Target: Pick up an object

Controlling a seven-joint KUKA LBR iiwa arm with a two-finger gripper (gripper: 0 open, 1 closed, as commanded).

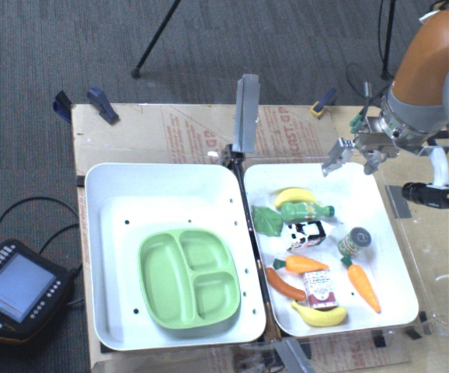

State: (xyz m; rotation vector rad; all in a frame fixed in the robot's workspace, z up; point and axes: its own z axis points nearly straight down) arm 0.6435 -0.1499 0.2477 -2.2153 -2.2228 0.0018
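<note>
Two grey metal fingers of the gripper (354, 158) hang above the far edge of the right white plastic bin (390, 231), with the grey arm and its orange band (425, 49) rising behind them toward the upper right. The fingers stand apart, with open space between them, and they hold nothing.

All the small objects lie in the right bin, below the gripper and apart from it. A yellow plastic banana (294, 196) lies nearest to the gripper, and a green plastic bottle (308, 210) lies just in front of it, touching it. A dark green crumpled piece (266, 221) is at the left of the bottle. A small black and white cow figure (305, 235) lies near the middle of the bin. A small round tin with a green label (355, 242) stands at the right of the cow. An orange plastic carrot (305, 264) lies below the cow, and another orange carrot (363, 286) lies near the right wall. A reddish-orange sausage-shaped toy (286, 284) lies at the left wall, a small red carton (319, 290) is beside it, and a second yellow banana (319, 315) lies at the near edge, under the carton.

The left white bin (108, 208) holds a light green plastic tray with three compartments (189, 277)
</note>
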